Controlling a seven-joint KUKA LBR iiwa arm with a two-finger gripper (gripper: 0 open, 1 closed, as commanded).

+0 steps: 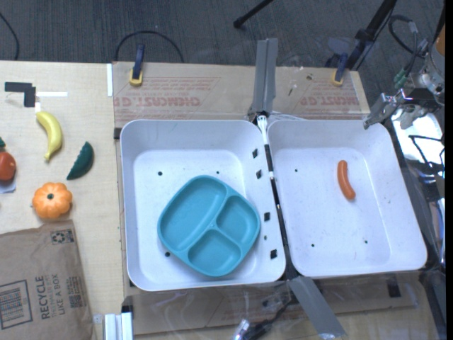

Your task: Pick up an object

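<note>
One sausage [345,180], orange-red and narrow, lies alone on the floor of the right bin [382,253], in its upper middle part, running roughly up and down the view with nothing touching it. The robot arm [417,94] sits at the far right edge, beyond the upper right corner of that bin, well apart from the sausage; its metal parts and cables are partly cut off and washed out by glare, so whether the gripper is released or clenched cannot be told.

The left bin [138,190] holds one blue plate [209,225] with three compartments, all bare, lying tilted across the lower middle of the floor. The two white bins stand side by side, touching along a shared middle edge.

Left of the bins, on the wooden bench [78,119], lie one banana [49,134], one green wedge-shaped piece [81,160], one small orange pumpkin [52,200] and one red fruit [6,167] at the edge. One brown paper bag [42,282] lies below them.
</note>
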